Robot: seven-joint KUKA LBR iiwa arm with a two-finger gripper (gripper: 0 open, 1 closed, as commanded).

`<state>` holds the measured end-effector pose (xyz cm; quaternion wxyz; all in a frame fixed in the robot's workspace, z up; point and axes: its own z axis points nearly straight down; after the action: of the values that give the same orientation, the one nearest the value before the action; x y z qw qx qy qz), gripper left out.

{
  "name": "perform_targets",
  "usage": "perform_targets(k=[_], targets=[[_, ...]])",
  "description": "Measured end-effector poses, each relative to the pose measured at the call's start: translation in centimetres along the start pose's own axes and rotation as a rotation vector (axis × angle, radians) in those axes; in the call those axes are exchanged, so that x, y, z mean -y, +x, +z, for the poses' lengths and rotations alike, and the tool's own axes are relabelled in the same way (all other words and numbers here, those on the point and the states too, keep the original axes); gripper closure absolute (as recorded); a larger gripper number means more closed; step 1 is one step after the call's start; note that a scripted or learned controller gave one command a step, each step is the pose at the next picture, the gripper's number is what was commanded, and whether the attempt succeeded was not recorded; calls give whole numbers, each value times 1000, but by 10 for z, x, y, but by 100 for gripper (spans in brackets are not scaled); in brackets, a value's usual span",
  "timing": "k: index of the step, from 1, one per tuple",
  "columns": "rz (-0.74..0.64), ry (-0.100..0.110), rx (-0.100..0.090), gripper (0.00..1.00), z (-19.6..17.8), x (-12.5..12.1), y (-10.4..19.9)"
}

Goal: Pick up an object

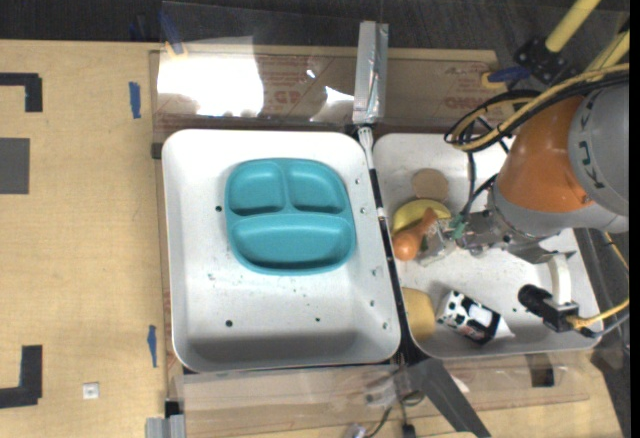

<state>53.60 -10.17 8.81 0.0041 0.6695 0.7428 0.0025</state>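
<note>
A smooth teal plastic tray point(290, 214) with rounded corners and three moulded compartments lies in the middle of the left bin point(200, 326), a shallow white tub with a speckled floor and softly curved walls. To the right of the tray, across the shared rims, is the right bin point(500, 351), equally white and shallow. In it, nearest the tray, lie a yellow rounded fruit shape point(412, 214) and, touching its lower edge, a small orange rounded piece point(405, 245). Farther from the tray, toward the upper wall, sits a pale tan round lump point(430, 183). Below and to the right of the tray, against the bin's near corner, is a dull yellow block point(420, 313), and just beside that a small black-and-white patterned object point(468, 317). The gripper point(445, 234) hangs low in the right bin, right of the tray, its tip close against the yellow and orange pieces; how wide its grip stands, and whether anything is in it, cannot be told
</note>
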Motion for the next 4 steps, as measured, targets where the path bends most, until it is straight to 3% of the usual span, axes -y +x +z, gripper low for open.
perform_targets(k=[1,2,3,4], targets=[[163,3,-2,0,-99,0,27],[25,7,-3,0,-3,24,4],[97,1,-5,0,-100,-17,73],[215,14,-1,0,-29,-82,-10]])
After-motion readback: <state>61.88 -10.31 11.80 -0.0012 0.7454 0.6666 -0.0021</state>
